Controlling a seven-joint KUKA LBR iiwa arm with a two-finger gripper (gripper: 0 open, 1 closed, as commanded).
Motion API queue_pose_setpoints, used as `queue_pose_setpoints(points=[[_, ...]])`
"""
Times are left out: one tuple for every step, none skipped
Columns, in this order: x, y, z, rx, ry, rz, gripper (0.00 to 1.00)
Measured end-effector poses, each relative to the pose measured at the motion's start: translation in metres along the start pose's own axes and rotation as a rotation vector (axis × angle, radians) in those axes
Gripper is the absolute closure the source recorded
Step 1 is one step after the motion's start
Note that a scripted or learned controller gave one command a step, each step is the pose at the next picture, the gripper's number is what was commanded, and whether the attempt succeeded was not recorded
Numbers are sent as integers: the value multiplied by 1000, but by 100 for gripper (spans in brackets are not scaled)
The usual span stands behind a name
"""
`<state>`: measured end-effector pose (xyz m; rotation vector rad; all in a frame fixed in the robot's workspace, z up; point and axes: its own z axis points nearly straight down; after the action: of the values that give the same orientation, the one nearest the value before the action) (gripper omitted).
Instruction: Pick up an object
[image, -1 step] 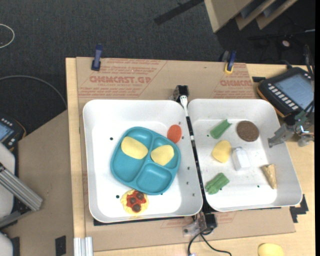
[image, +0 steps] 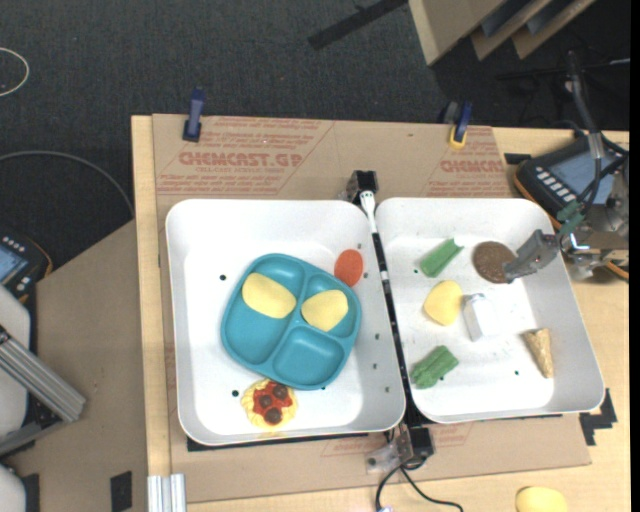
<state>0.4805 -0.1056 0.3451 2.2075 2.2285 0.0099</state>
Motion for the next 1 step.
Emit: queue_pose_setpoints(points=[[-5,0,-7,3,-3,8,100]])
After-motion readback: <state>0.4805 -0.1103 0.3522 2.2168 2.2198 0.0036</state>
